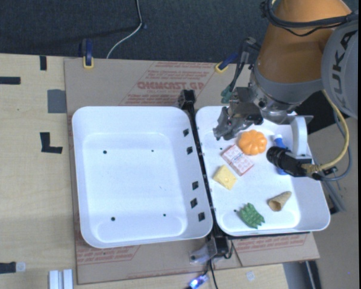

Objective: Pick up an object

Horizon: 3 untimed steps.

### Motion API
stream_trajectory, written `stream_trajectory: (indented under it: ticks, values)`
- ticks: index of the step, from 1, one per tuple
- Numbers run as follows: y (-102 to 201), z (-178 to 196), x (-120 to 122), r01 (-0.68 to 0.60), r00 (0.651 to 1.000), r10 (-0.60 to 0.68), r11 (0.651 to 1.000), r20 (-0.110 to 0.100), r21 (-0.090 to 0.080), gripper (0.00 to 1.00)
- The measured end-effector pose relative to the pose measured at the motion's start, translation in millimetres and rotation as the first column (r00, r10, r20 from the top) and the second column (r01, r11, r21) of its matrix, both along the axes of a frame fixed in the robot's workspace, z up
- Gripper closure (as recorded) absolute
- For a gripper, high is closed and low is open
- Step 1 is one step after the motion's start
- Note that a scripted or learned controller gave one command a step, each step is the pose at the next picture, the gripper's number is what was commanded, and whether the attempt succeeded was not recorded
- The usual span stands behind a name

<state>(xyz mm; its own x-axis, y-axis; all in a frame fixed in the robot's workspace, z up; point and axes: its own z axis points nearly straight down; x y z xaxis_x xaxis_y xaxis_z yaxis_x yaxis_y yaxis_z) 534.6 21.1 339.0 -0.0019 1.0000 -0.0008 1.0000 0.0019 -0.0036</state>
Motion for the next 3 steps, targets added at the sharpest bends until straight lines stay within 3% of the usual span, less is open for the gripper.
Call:
stream_trajectory:
  ticks: [1, 2, 3]
  values:
    - [17.5, 87.9, 43.6, -0.002, 1.000, 0.002, 1.000, 0.013, 0.001, 1.00]
    - [-47.1, 0.0, -23.5, 0.009, 1.000, -0.009, 1.000, -0.010, -0.001, 1.00]
    - [-42.7, 14.1, -19.7, 0.000, 1.000, 0.000, 1.000, 0.001, 0.000, 1.00]
